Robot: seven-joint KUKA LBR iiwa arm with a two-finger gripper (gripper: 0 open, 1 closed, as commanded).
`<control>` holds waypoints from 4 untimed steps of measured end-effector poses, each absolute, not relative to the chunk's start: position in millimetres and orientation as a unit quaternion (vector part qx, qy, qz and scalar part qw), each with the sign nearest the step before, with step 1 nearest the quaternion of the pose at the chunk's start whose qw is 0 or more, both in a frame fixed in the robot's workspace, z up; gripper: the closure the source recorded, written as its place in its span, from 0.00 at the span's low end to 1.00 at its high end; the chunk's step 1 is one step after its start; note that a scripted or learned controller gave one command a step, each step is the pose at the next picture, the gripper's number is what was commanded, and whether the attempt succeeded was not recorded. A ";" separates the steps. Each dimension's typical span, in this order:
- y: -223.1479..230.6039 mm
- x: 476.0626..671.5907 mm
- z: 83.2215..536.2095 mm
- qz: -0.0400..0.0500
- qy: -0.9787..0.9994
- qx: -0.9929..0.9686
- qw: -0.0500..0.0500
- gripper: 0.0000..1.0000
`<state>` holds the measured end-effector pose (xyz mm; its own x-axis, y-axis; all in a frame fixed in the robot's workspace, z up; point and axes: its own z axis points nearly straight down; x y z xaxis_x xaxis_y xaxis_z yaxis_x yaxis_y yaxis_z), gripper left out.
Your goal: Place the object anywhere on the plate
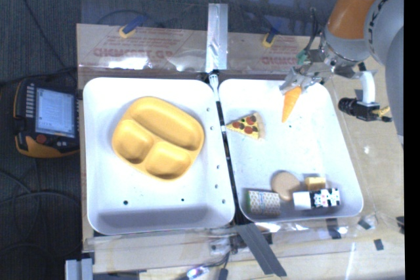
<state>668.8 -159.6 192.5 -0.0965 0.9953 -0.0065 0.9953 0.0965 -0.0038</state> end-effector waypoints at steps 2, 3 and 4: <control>13.0 667.8 183.0 -0.001 0.734 0.680 -0.001 1.00; -12.4 668.3 207.4 -0.002 0.809 0.587 0.001 1.00; 94.3 638.7 182.6 -0.001 0.788 0.616 -0.001 1.00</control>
